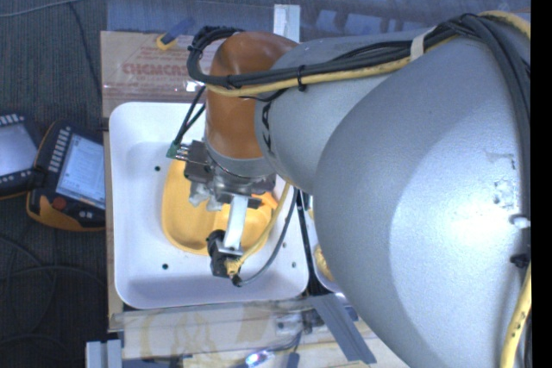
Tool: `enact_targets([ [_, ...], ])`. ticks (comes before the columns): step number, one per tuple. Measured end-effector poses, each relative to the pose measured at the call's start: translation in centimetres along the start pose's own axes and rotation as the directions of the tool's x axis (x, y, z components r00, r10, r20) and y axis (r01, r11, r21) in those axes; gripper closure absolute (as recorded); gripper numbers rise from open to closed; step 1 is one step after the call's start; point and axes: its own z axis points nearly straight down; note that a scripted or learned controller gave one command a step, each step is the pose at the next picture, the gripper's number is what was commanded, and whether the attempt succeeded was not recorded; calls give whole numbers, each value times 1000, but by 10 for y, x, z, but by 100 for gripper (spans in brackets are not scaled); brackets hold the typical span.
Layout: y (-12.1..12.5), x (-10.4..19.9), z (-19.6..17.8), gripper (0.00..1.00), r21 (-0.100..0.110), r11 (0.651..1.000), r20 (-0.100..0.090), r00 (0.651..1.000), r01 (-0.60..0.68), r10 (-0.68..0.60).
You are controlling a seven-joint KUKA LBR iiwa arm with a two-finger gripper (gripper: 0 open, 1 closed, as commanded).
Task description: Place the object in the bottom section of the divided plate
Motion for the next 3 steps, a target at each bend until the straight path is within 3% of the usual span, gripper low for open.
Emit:
enact_targets([
  [1,2,-6,-20,100,-4,979,4,979,204,-204],
  [2,86,-5,37,100,-2,993,3,993,118,-118],
  [3,25,14,65,100,1,998,3,998,65,-65],
])
